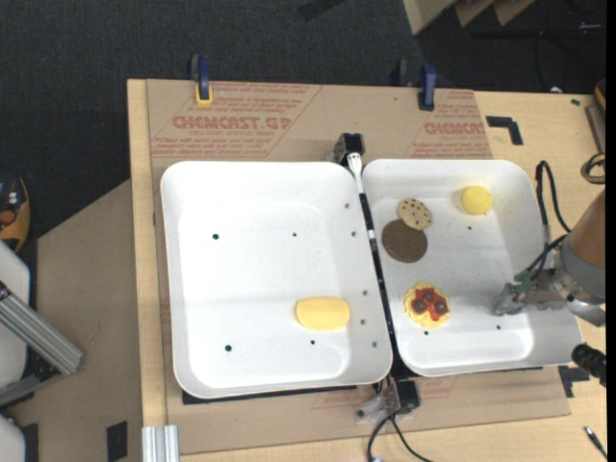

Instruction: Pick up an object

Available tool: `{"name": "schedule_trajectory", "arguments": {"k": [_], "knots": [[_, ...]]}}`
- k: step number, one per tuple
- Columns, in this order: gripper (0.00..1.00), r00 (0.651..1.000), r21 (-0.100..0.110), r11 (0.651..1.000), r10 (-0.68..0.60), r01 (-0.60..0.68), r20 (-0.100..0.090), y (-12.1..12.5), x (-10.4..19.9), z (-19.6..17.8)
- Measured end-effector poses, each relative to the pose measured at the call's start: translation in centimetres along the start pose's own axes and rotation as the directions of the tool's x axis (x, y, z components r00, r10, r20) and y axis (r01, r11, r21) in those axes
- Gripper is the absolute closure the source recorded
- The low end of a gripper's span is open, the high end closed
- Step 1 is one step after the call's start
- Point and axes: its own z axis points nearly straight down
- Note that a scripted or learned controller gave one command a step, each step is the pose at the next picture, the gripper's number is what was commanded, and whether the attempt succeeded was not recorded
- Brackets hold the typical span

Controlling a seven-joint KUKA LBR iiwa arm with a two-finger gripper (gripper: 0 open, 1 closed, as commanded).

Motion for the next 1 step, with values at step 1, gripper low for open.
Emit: {"name": "schedule_trajectory", "arguments": {"k": [1], "knots": [[1.0,1.0,-0.006,1.0,0.0,0.0,0.004,0.11,-0.08,-1.47]]}}
